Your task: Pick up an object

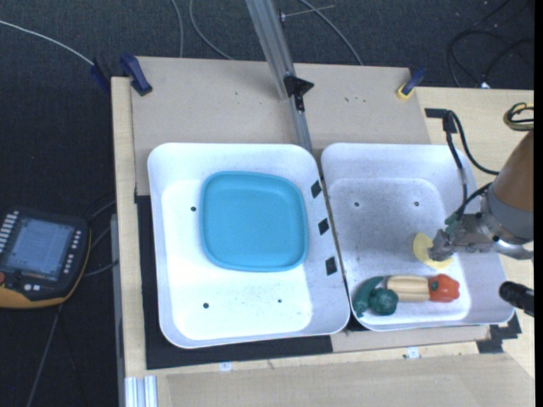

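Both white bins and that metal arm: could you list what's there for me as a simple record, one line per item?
left bin: holds a blue plate, lying flat
right bin: holds a yellow piece, a green toy, a tan block and a red toy
toy row: green, tan and red lie in a line along the near edge
pincer: low in the right bin, at the yellow piece
grip: cannot tell if anything is held

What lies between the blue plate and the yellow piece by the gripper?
In the camera view: the bins' adjoining rims, then bare speckled floor of the right bin, between blue plate and yellow piece.
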